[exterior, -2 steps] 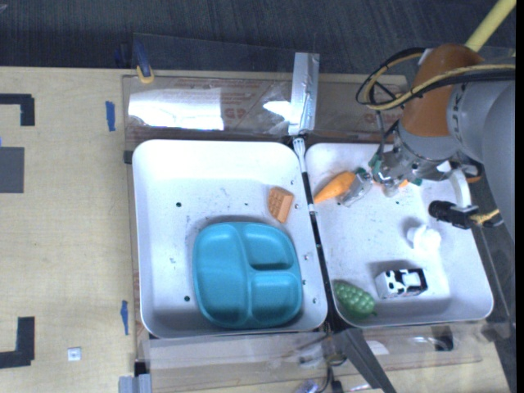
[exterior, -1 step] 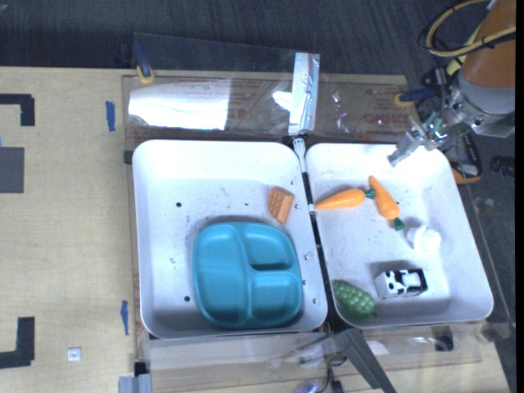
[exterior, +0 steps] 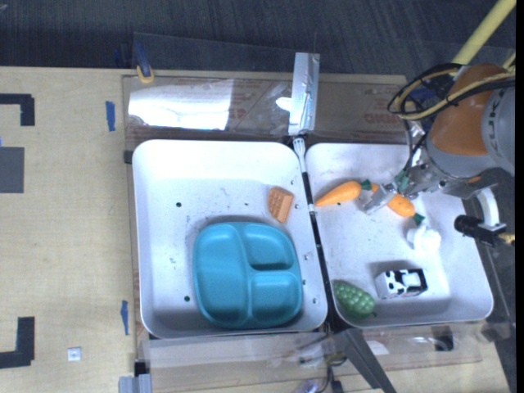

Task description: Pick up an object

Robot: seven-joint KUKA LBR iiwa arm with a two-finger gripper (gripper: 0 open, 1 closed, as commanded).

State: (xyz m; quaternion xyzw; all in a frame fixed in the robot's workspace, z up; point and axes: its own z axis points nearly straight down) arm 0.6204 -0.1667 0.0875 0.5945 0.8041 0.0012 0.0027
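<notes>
Left bin [exterior: 155,219]: blue tray [exterior: 246,274], orange block [exterior: 281,203] near the divider. Right bin [exterior: 458,297]: carrot [exterior: 337,193], green fruit [exterior: 354,299], black-and-white toy [exterior: 401,282], white piece [exterior: 425,238]. Tool [exterior: 378,199] low between two carrots; second carrot [exterior: 401,206] just right. Opening: cannot tell.

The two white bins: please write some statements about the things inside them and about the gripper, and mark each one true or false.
1. The blue divided tray lies in the left bin. True.
2. The orange wedge-shaped piece lies in the right bin. False: it lies in the left bin, above the tray's upper right corner.
3. The green bumpy toy sits at the right bin's lower left corner. True.
4. The gripper is over the left bin. False: it is over the right bin, near two carrots.
5. The black and white toy lies right of the green one. True.
</notes>
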